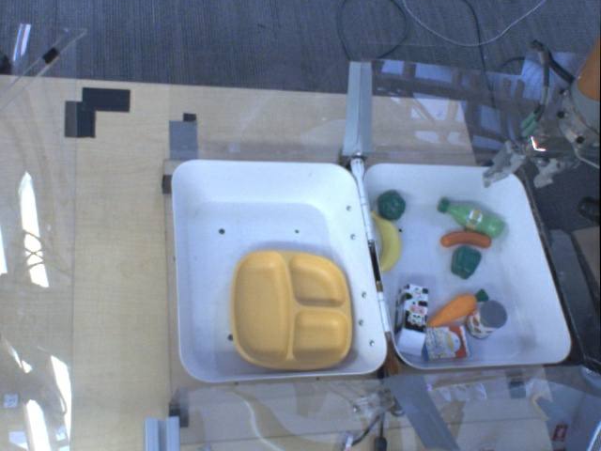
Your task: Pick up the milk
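Wooden bench (113,252), two white bins. Milk (412,307) at right bin's (535,252) 7 o'clock. Gripper (512,163) at 1 o'clock; grip state unclear.

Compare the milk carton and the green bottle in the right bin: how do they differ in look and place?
The milk is a small box, white with black cow patches; the bottle is long, rounded and green with a pale label. The milk sits near the front of the bin by the divider, close beside the carrot; the bottle lies on its side near the back, just above the sausage. Both are in the right bin.
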Available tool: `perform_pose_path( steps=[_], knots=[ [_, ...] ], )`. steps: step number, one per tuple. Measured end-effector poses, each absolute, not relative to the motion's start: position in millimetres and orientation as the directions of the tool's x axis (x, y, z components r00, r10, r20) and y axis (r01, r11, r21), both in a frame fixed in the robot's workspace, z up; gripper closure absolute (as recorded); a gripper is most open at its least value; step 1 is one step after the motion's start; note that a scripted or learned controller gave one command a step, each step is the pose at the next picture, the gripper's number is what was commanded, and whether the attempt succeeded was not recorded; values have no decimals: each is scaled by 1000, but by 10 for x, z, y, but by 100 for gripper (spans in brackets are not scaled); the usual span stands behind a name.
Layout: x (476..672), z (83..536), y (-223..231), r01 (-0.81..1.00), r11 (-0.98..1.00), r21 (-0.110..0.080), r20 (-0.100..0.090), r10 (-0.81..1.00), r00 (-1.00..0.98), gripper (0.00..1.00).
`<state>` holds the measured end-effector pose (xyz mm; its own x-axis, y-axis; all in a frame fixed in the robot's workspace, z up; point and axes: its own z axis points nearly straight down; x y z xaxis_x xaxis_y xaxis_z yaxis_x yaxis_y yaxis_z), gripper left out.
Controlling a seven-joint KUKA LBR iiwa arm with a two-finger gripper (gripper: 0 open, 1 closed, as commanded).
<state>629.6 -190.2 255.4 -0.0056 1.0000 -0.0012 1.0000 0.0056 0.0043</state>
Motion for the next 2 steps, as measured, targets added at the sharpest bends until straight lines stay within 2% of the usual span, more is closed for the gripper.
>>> perform_pose_path(
  steps=[1,2],
  knots=[
    [5954,2367,-1228,995,99,4,-1,995,-99,0],
    [5192,1844,-569,995,99,3,0,995,-99,0]
  ],
)
